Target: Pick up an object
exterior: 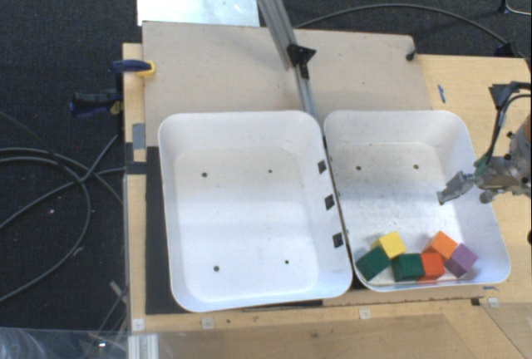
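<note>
Blocks sit clustered in the right bin's near corner, below and a little left of your fingers: a yellow block, two green blocks, two orange blocks and a purple block, touching one another. Your gripper hovers over the bin's right side, well apart from them; you cannot tell whether its fingers are apart or together. The left bin lies far left of the fingers on the tabletop.
</note>
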`<state>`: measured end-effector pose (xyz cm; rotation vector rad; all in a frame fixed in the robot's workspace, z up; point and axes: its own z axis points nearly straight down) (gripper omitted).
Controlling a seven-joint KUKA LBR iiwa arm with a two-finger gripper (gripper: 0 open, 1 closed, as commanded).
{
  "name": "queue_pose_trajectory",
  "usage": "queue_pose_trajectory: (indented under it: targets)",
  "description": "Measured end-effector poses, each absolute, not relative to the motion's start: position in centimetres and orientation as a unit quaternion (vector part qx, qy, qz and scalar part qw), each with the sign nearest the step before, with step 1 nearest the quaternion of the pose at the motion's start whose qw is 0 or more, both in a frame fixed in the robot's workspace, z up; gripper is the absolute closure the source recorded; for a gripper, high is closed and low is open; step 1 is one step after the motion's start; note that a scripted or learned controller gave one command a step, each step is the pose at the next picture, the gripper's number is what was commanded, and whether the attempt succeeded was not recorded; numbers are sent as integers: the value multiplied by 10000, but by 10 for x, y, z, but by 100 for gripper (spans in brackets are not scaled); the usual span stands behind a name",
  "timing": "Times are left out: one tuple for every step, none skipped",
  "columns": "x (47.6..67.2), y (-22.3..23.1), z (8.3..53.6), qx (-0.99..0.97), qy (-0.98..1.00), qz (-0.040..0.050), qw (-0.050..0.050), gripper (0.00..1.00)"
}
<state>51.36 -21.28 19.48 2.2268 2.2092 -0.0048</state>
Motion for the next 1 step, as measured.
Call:
queue_pose_trajectory:
  targets:
    - [516, -182, 90, 7058, 7084, -8, -28, 0]
